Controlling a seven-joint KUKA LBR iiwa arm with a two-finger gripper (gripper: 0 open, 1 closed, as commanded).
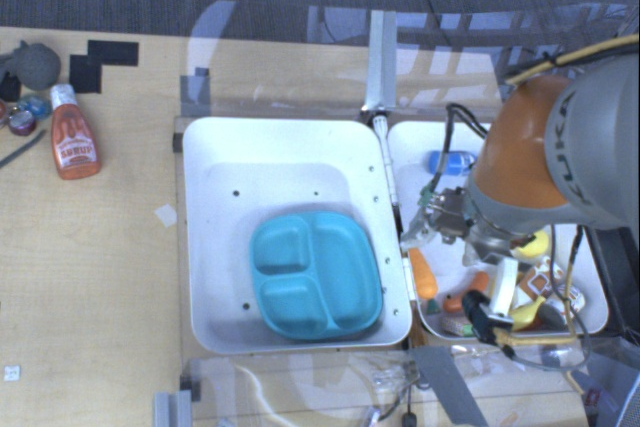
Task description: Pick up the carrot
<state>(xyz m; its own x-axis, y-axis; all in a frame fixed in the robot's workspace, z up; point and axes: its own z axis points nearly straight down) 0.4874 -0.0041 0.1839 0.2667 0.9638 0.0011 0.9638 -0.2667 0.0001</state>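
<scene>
Grey-and-orange arm (pixel 545 155) dominates the scene, reaching over the right-hand bin (pixel 600 310). Left of the tool, the other bin (pixel 215 215) carries a blue divided plate (pixel 315 273). Gripper (pixel 470 233) state cannot be determined. Just below and left of it, the carrot (pixel 423 275) lies against the bin's left wall. Judged light, rigid and smooth; grasp across its mid-length, wall clearance permitting.

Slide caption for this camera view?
KUKA arm's gripper over right bin beside carrot; blue divided plate in left bin.
</scene>
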